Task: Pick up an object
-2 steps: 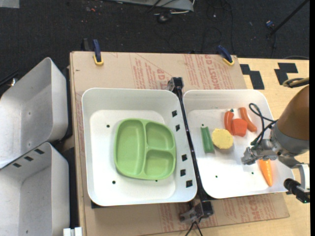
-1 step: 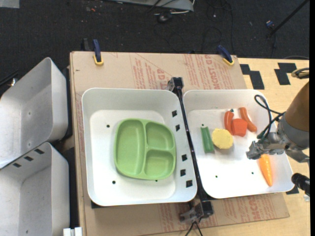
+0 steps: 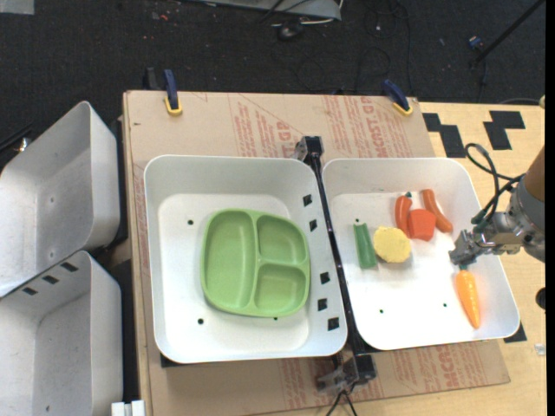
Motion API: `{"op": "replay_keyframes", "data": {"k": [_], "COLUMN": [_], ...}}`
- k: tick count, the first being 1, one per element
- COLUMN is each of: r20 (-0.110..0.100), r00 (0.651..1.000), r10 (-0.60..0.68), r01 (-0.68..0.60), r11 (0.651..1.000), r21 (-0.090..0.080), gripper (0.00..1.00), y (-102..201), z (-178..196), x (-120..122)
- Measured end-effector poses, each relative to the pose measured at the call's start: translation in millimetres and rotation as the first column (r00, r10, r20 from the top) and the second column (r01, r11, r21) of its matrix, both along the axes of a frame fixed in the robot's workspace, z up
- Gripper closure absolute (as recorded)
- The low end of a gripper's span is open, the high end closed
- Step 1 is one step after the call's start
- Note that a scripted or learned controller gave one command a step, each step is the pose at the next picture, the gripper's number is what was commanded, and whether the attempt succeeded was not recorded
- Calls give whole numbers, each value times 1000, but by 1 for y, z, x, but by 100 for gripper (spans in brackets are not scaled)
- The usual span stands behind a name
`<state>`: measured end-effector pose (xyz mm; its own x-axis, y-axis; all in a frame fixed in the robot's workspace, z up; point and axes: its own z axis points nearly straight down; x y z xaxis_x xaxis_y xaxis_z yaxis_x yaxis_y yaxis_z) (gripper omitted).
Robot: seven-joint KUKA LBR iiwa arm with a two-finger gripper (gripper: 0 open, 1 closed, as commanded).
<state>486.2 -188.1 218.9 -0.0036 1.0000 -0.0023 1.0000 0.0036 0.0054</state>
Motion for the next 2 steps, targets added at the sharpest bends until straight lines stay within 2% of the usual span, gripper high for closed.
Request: {"op": "replay_keyframes", "data": {"k": [1, 2], "r20": [-3, -7], "r00": [1000, 1000], "r10": [-1, 3], "r01": [1, -3], "r11": [1000, 1000], "r21": [1, 4], "gripper": [100, 100], "y": [0, 49], "z": [11, 3], "x": [1, -4]}}
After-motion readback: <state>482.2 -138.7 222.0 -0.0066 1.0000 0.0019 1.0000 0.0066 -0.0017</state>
